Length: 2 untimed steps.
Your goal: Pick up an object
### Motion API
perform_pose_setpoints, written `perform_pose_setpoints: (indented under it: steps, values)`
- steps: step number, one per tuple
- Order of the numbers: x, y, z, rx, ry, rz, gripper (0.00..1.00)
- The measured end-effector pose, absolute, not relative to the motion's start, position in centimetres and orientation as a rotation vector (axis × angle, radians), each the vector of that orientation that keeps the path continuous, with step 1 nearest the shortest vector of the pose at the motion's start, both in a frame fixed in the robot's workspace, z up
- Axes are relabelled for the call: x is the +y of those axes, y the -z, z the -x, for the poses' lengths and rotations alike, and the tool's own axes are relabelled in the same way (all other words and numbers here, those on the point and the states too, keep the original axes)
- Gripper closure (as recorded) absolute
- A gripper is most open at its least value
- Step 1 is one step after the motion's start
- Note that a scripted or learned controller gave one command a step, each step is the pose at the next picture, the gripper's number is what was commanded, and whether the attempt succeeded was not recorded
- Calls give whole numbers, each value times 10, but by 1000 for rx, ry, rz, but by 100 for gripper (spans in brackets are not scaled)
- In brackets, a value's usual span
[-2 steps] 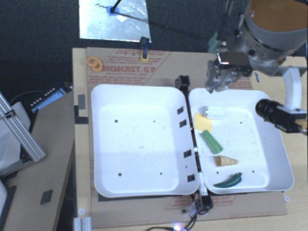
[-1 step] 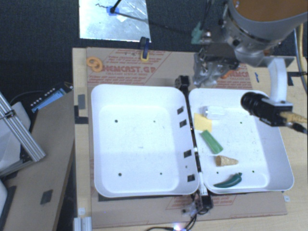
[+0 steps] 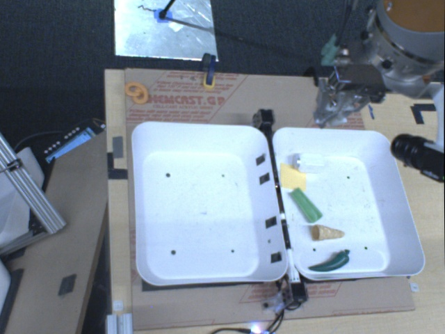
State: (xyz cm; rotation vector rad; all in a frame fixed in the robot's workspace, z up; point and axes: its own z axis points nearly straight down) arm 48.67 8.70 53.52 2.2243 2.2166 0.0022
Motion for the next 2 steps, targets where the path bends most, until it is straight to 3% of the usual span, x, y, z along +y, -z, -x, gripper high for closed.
perform_pose_setpoints:
  steps: [1,2]
  values:
    - [-12,-536,-486,2208,-1,-2229,100]
    - [-140,-535,-485,2204,1,-2230,100]
